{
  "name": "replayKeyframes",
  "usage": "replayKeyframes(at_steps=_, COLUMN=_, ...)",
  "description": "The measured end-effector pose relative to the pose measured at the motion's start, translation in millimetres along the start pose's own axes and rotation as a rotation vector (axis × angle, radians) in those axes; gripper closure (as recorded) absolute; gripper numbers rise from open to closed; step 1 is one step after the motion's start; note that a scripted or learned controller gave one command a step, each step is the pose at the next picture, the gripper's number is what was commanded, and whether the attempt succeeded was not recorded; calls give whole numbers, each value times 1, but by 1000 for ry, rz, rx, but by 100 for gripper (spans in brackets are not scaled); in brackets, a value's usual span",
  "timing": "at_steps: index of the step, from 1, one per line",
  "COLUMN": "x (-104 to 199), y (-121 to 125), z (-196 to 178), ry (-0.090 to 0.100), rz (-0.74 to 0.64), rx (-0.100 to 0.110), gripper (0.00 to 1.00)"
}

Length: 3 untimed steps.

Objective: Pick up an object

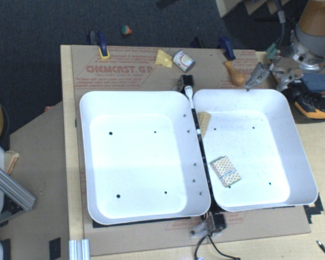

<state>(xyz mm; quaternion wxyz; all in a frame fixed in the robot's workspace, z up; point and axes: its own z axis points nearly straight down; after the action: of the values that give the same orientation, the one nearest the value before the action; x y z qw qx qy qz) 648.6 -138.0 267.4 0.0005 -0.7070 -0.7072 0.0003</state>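
camera view: looked down at a slant on the tabletop with two shallow white bins side by side on a brown board printed with red lettering.
arm: reached in from the upper right corner, its orange band above the grey wrist.
tool: hung above the far rim of the right bin, near the bin's back right corner, over the board; its two fingers stood spread apart with nothing between them.
right bin: held a small patterned packet, lying flat and turned at an angle on the floor of the bin, toward its near left part, close to the divide between the bins and well apart from the tool.
tan scrap: lay against the right bin's left wall, near the far end.
left bin: white floor with a few dark dots.
board behind the bins: carried a yellow piece, a small white and grey object just beside it, and an orange-brown object near the tool.
clamps: blue ones gripped the board's far edge.
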Motion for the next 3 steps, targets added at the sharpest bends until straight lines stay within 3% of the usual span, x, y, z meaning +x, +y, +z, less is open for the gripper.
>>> replayKeyframes(at_steps=1, x=62, y=3, z=-63, ry=-1, rz=-5, rx=-10, gripper=0)
replayKeyframes(at_steps=2, x=59, y=3, z=-70, ry=-2, rz=-2, rx=-7, gripper=100)
replayKeyframes(at_steps=3, x=80, y=10, z=-189, ry=-2, rz=-3, rx=-17, gripper=100)
